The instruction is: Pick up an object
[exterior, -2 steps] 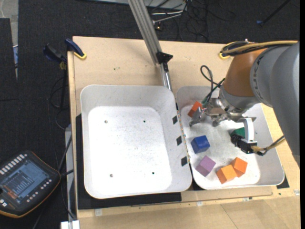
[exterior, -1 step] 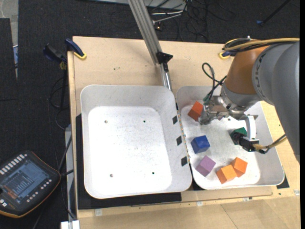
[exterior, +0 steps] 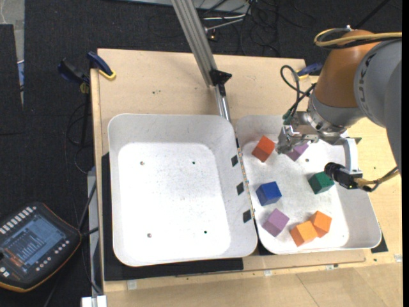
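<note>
Blocks are what you are after, and all of them lie in the right-hand bin (exterior: 358, 235). Going from your left: a teach pendant (exterior: 29, 245) sits on the floor off the bench (exterior: 160, 75) corner, then comes the left bin (exterior: 121, 133), bare white but for speckles. A metal pole (exterior: 195, 31) slants down to the seam between the 2 bins.

In the right-hand bin you meet first an orange block (exterior: 263, 149) near the top left, then a blue block (exterior: 269, 192) below it, and a purple block (exterior: 277, 222) lower still. 2 orange blocks (exterior: 311, 228) lie touching near the bottom edge, and a green block (exterior: 321, 182) sits toward the right wall. Another purple block (exterior: 297, 149) lies just under the gripper (exterior: 293, 139), which hangs low over the bin's upper part, beside the first orange block.

You cannot tell from here whether the jaws stand apart or together; the wrist hides them, and nothing shows that the purple block is clamped.

These look like small, stiff, light cubes with flat faces, so I judge they should take a firm squeeze without harm. Take one across 2 opposite flat sides, squared to the jaws, not corner to corner, or it may twist out. The touching orange pair leaves little room for a finger between.
</note>
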`<state>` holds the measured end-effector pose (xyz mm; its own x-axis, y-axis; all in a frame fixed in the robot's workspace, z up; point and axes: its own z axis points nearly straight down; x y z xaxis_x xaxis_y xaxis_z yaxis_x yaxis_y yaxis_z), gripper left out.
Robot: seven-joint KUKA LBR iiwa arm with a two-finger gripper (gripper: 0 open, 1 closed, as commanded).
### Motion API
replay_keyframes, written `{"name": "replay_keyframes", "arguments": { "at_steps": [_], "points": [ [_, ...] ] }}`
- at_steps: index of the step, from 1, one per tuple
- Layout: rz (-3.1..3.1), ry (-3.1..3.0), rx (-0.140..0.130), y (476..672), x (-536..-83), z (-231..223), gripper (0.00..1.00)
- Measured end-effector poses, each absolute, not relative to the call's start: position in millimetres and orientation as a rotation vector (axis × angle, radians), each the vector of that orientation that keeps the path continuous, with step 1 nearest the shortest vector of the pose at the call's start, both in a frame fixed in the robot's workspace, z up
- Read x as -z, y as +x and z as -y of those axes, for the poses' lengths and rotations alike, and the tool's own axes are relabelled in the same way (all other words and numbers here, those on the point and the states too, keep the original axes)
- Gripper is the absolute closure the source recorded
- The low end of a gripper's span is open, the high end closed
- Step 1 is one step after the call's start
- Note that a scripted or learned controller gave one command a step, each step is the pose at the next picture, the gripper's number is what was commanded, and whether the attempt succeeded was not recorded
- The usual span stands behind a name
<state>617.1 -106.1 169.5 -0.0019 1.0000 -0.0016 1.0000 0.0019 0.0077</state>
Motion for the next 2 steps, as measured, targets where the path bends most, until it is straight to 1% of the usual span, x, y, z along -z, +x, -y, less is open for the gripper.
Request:
{"name": "replay_keyframes", "arguments": {
  "at_steps": [1,2],
  "points": [
    [-2.22,2.215,-0.005,621.5,-213,107,1.0],
    [-2.219,2.213,-0.007,619.4,-277,107,1.0]
  ]
}}
